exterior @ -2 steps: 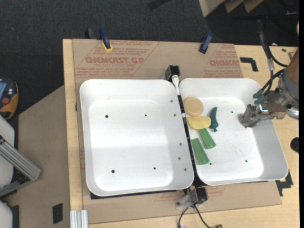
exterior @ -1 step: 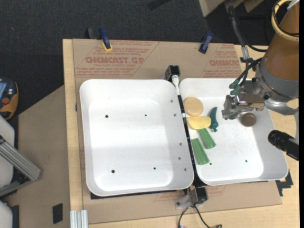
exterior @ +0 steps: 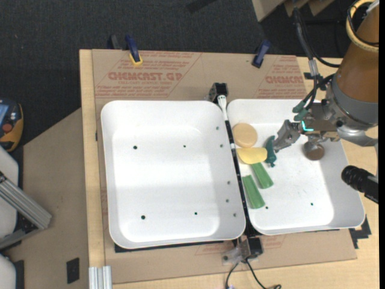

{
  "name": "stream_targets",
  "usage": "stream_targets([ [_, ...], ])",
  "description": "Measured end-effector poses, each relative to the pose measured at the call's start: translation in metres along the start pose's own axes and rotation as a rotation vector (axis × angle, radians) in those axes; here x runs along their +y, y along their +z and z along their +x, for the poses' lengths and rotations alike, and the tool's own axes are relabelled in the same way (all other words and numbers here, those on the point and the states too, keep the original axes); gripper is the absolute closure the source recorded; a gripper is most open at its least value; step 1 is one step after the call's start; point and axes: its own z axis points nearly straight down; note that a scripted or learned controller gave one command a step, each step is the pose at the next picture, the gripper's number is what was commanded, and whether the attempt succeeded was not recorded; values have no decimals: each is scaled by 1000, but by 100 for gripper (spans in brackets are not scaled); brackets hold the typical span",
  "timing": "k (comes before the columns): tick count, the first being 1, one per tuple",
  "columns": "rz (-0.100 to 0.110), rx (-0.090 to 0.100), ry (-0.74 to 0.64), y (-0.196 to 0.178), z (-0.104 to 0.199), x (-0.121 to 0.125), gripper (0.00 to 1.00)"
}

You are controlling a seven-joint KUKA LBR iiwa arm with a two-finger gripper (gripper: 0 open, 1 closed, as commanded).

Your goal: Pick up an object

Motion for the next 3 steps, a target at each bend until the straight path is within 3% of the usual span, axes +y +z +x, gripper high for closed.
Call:
stream_targets([
  [1,-3,0,-1,-11,0,1,100],
  [2,-9,2,-6,-96,46,1,100],
  [3,-4,2,-5,-133,90,0,100],
])
